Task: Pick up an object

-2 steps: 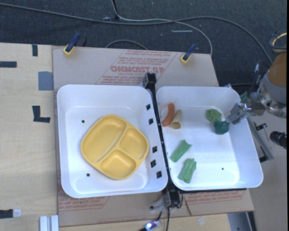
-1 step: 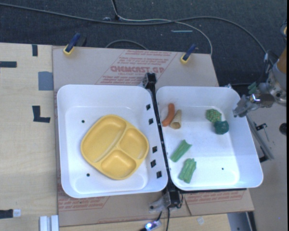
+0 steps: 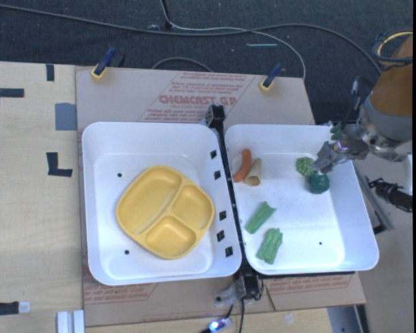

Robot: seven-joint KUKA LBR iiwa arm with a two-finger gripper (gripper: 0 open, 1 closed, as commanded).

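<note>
Gripper (image 3: 324, 162) hovering at broccoli (image 3: 305, 165) and teal ball (image 3: 319, 183); finger state unclear. They're touching, so one's probably getting knocked aside.

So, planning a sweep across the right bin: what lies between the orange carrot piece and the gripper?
In the camera view, between the carrot piece and the gripper lie a tan piece beside the carrot, bare bin floor, then a green broccoli-like piece.
</note>
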